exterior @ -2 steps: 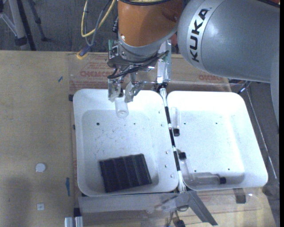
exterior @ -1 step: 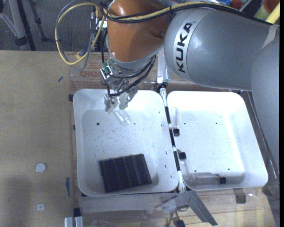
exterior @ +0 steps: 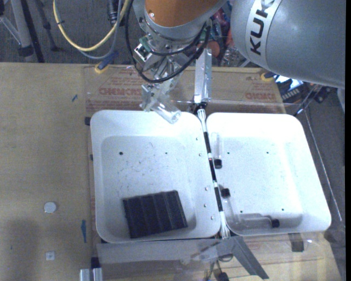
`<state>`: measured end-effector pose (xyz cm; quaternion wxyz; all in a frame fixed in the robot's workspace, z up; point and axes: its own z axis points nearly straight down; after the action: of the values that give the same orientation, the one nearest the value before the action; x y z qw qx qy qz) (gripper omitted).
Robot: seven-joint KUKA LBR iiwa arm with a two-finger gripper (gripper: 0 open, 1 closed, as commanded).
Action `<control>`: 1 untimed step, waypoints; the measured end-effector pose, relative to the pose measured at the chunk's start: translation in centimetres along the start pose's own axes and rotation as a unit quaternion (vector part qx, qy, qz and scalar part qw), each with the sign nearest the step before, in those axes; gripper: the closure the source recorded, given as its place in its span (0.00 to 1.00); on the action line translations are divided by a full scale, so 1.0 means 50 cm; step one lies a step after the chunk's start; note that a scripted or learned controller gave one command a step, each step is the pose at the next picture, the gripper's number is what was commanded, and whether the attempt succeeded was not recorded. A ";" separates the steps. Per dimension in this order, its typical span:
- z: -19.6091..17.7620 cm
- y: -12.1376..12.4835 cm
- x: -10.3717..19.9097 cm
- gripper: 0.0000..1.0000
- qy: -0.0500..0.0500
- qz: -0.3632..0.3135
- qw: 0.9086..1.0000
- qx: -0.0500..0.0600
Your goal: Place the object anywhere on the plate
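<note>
Camera view: claw [exterior: 160, 107] above left bin [exterior: 104, 142]; we cannot tell its state
We judge the ribbed black plate [exterior: 154, 213] stiff; no separate object to grasp is evident

Two bins, one dark slab, one arm.

Two shallow white plastic bins sit side by side, left [exterior: 104, 164] and right [exterior: 296, 164]; one dark grey ribbed rectangular slab [exterior: 154, 213] lies in the left one. One grey arm with an orange band [exterior: 175, 12] carries one tool [exterior: 160, 107]. One small pale round disc [exterior: 50, 207] lies on the tan tabletop [exterior: 38, 137].
</note>
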<state>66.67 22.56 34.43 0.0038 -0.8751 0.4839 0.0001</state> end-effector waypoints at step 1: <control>0.088 0.061 -0.039 1.00 0.000 -0.060 0.998 -0.003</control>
<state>63.08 22.64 29.99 0.0013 -0.9027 0.4304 0.0017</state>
